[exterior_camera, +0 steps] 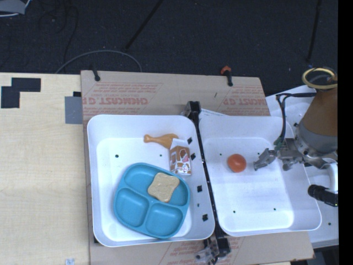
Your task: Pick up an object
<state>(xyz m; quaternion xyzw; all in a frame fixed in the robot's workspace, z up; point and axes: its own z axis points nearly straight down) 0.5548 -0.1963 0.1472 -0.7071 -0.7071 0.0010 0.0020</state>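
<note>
A small red-orange ball (236,163) lies in the right bin (259,211), near its left wall. My gripper (276,160) hangs over the same bin, just right of the ball and apart from it. Its fingers are spread open and nothing is between them. The arm's orange band (324,110) shows at the right edge. In the left bin (102,148) are a blue divided plate (138,208) with a slice of toast (163,187) on it, a brown drumstick (160,139) and a small printed carton (180,160).
A black divider (201,170) runs between the two bins. Cardboard (165,95) lies under and behind them. A black cable (282,120) loops by the arm, above the right bin's far right corner. A light wooden benchtop (38,175) extends to the left.
</note>
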